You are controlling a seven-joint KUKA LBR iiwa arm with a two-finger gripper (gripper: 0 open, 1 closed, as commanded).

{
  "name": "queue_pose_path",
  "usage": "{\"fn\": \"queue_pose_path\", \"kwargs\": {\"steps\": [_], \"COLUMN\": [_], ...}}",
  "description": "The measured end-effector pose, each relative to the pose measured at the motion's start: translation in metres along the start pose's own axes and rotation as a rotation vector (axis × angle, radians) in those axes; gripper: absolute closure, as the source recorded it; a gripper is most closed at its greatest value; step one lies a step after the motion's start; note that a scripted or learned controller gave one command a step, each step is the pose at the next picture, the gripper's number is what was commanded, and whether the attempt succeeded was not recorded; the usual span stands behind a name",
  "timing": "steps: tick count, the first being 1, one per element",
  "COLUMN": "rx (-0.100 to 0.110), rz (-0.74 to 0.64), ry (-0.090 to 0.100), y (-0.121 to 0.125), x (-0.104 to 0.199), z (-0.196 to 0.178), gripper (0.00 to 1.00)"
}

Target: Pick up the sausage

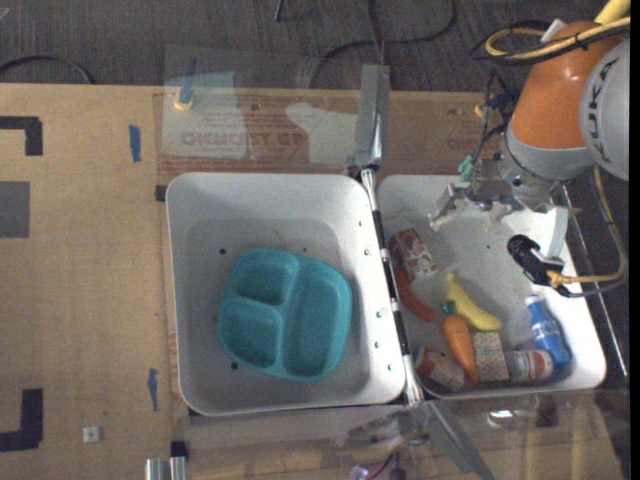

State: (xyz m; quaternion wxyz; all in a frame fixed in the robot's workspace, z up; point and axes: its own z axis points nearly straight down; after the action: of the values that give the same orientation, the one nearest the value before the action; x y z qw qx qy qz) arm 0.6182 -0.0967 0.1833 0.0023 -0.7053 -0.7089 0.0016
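Task not begun: sausage lies by right bin left wall. Gripper near bin's back edge, well apart; finger state unclear, nothing visibly held.

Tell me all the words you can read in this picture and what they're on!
"KUKA" on the grey arm, cut off at the picture's edge.
Faded red letters on the cardboard behind the bins, too blurred to read.
Labels on the packets and the bottle, too small to read.

"KUKA", partly cut, on arm
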Motion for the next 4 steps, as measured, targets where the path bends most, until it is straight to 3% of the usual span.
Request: {"fn": "queue_pose_path", "kwargs": {"steps": [1,2,3,4], "rx": [-0.010,-0.013,-0.012,0.006], "rz": [-0.139,0.183,0.797,1.220], "ry": [-0.006,-0.005,0.001,0.000], "y": [0.002,0.018,-0.003,-0.088], "x": [-0.012,-0.009,-0.008,-0.045], "z": [0.067,0.096,0.096,0.078], "gripper": [0.00,0.00,0.00,0.00]}}
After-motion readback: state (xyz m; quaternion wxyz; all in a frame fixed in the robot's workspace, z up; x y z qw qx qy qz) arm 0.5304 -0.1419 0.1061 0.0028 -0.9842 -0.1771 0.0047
